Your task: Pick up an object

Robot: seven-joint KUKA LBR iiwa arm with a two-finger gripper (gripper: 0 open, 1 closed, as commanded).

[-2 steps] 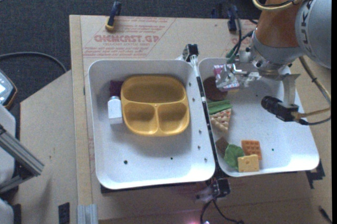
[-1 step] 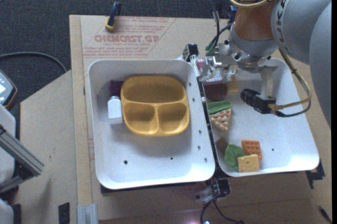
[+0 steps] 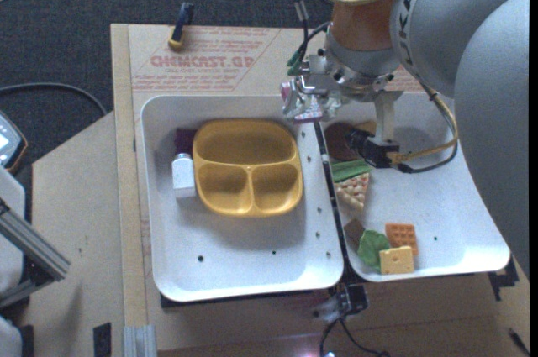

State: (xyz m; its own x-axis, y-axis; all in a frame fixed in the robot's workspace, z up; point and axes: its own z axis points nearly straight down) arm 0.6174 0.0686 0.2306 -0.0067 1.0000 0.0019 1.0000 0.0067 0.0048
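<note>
My gripper hangs over the far end of the wall between the two bins, just past the back right corner of the yellow divided plate. In the right bin, directly in front of the gripper, lie a dark brown round piece, a green piece and a tan waffle-patterned wedge. Further forward are a small brown piece, a green leaf, an orange waffle square and a yellow cheese block. Nothing shows in the gripper's grasp.
The left bin holds the plate, a small white bottle at its left and a dark purple item behind the bottle. A yellow-and-black tool lies on the board beyond the bins. The arm's bulk covers the right bin's far right.
</note>
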